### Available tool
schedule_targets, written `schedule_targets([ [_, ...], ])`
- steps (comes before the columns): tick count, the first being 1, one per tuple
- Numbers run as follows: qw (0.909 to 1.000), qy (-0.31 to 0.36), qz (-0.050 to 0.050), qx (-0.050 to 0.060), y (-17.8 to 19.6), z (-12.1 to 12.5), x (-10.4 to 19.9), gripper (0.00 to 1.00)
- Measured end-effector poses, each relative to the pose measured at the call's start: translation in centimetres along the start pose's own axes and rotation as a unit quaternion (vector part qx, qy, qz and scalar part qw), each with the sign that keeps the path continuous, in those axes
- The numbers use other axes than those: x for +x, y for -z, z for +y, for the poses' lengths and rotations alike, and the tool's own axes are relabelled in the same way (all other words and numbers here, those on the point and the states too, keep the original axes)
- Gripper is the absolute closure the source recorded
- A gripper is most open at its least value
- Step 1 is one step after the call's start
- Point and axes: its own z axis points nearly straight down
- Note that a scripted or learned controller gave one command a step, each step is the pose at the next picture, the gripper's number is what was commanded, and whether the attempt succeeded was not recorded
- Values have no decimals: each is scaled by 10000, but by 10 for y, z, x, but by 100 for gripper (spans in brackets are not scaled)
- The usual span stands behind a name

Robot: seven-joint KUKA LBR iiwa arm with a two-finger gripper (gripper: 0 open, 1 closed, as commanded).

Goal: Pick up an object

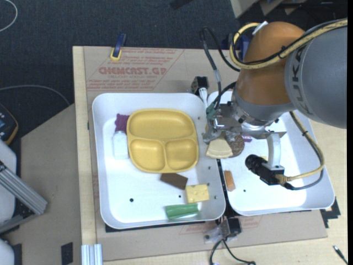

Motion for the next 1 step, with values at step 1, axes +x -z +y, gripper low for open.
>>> schedule_targets([
  [1, 10000, -16, -10, -29, -7, 13, 2, 100],
])
